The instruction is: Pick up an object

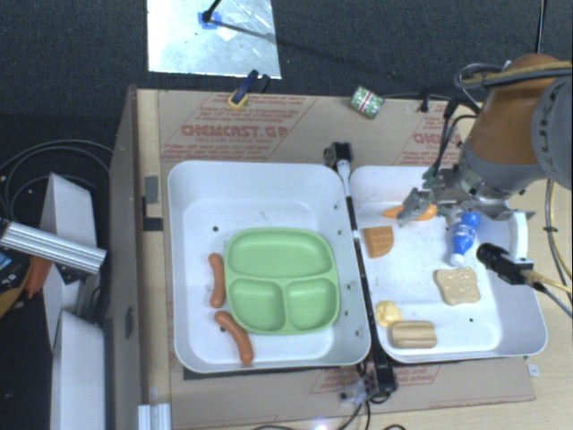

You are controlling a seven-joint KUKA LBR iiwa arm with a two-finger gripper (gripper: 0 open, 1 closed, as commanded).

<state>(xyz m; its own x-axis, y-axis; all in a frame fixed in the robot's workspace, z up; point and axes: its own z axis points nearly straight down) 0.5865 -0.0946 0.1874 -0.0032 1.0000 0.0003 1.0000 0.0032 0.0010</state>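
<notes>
The gripper (pixel 417 208) hangs low in the right bin (pixel 515 330), its tips at an orange piece (pixel 400 211) that looks like a toy carrot. The picture is too coarse there to tell whether that piece is between the tips or just beside them, so I cannot say how the gripper stands or whether it has anything.

Taking the carrot as the landmark: a tan wedge (pixel 378 240) lies just below it, near the wall shared by the two bins. A blue-and-white bottle (pixel 463 237) lies to its right, under the wrist. A toast slice (pixel 457 285) sits further down and right, with a yellow lump (pixel 387 313) and a bread roll (pixel 413 334) well below. Across the wall to the left, the other bin (pixel 192 186) holds a green tray (pixel 282 279) and two sausages (pixel 216 279), (pixel 235 337).

To do the pick well, I judge the tips should straddle the carrot's narrow width, centred on it, and close before any lift; then rise straight up, clear of the wedge and bottle.

The board (pixel 295 116) under the bins carries red print, roughly "CHEMCAST GP", repeated at an angle on its right part. The bottle's label is unreadable.
</notes>
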